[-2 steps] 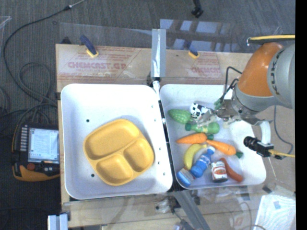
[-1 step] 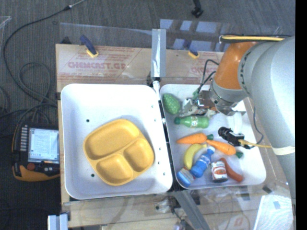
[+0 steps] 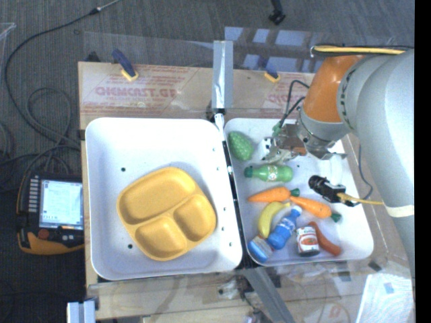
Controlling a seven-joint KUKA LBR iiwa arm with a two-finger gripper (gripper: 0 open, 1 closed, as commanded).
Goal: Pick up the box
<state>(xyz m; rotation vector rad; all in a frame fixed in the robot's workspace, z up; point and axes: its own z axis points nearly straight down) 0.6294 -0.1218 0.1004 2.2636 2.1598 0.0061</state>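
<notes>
Grey carpet (image 3: 155,19) surrounds the bench; two white bins (image 3: 101,147) sit on it. Gripper (image 3: 281,150) hangs over the right bin; can't tell its state.

Both bins (image 3: 101,180) are seen as smooth white plastic with a slight sheen; the yellow divided tray (image 3: 167,212) looks like matt moulded plastic. The toy food, such as the carrot (image 3: 269,195) and green bottle (image 3: 269,173), appears as glossy plastic. The arm (image 3: 377,106) is finished in smooth grey and glossy orange; the backboard (image 3: 148,96) resembles rough cardboard.
</notes>
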